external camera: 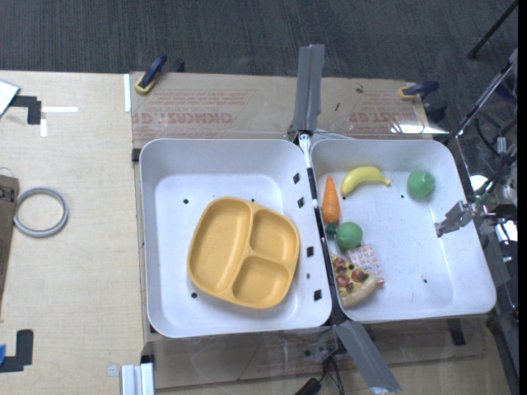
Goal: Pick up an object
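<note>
Banana (364, 178): curved, smooth, yellow.

Dark grey carpet floor (230, 23) behind a pale wooden bench (74, 220) — brown cardboard (222, 109) clamped across it

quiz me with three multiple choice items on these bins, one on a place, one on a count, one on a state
1. Where is the yellow divided plate?
A. left bin
B. right bin
C. on the wooden bench

2. How many green round items lie in the right bin?
A. one
B. two
C. four

3. How does the banana lie?
A. on the plate
B. under the pizza slice
C. on the bin floor, apart from the carrot

Answers:
1 A, it sits on the floor of the left bin.
2 B, one near the banana, one beside the carrot.
3 C, white floor shows between them; the pizza slice is lower down.
</note>
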Tool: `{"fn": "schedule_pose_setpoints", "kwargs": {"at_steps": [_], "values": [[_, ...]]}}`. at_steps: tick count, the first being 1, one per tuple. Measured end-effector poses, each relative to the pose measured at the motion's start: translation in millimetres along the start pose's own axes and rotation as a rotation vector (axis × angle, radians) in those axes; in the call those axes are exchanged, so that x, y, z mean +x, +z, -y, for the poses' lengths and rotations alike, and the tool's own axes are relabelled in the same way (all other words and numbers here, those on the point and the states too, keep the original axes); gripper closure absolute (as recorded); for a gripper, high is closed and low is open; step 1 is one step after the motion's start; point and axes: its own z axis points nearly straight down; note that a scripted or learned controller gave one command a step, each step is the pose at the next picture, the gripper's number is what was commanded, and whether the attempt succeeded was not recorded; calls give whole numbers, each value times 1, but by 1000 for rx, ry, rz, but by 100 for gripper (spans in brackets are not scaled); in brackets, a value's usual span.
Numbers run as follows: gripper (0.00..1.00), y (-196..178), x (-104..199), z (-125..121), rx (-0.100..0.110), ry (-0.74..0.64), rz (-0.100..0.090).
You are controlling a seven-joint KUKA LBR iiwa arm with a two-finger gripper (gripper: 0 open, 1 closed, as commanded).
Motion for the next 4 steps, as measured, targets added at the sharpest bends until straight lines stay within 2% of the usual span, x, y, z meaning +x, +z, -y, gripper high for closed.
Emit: {"fn": "schedule_pose_setpoints", "kwargs": {"at_steps": [1,2,3,4], "values": [[100,-8,0,-1,1,-2,0],[100,-234,28,9,-2,-35,3],[100,-233,-6,18,-1,376,3],[100,-233,10,-111,0,240,2]]}}
